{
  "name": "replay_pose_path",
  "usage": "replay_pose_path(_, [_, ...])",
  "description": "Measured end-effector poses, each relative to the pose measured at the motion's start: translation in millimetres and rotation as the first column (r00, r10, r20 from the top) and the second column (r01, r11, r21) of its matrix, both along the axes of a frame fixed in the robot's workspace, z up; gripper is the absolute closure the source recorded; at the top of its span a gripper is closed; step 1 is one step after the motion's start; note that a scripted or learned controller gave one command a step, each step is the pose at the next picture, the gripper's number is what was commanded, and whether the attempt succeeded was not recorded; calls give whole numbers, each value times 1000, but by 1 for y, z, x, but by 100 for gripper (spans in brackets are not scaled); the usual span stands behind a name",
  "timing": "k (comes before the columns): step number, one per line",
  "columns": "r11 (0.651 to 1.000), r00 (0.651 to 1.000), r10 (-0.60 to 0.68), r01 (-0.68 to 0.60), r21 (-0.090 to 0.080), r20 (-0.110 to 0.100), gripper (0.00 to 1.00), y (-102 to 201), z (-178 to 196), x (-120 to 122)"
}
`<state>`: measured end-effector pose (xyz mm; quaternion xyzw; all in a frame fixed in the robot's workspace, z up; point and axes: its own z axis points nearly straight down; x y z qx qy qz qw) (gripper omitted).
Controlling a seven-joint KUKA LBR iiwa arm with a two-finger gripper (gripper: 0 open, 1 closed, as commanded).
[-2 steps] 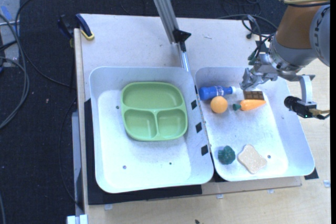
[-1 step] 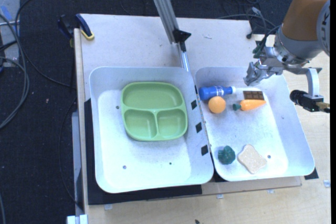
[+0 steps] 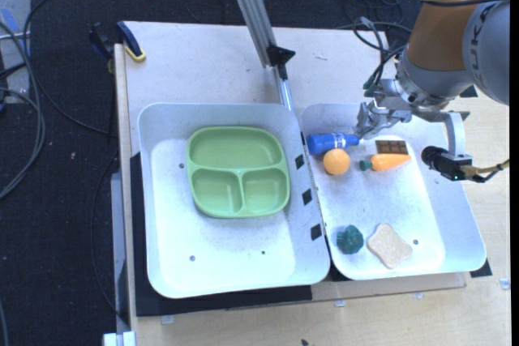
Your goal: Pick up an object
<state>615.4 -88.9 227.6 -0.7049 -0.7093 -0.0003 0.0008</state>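
Arm over right bin, end effector low at the bin's back edge.
Left bin [image 3: 162,255] holds a green divided plate [image 3: 239,171]. Right bin [image 3: 454,239]: blue bottle [image 3: 328,143], orange ball [image 3: 336,162], green lump [image 3: 350,239], bread slice [image 3: 390,245], carrot [image 3: 388,162], brown block [image 3: 392,147]. End effector [image 3: 371,121] sits just beside the bottle's cap; can't tell if it is wide or narrow, nothing seen between its tips.

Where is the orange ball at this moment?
The round orange ball lies in the right white bin, near its left wall, just below the blue bottle and left of the orange toy carrot.
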Motion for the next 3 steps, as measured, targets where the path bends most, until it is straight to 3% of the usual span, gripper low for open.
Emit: replay_pose_path(3, [1000,1000,3,-3,1,0,100,157,22,-44])
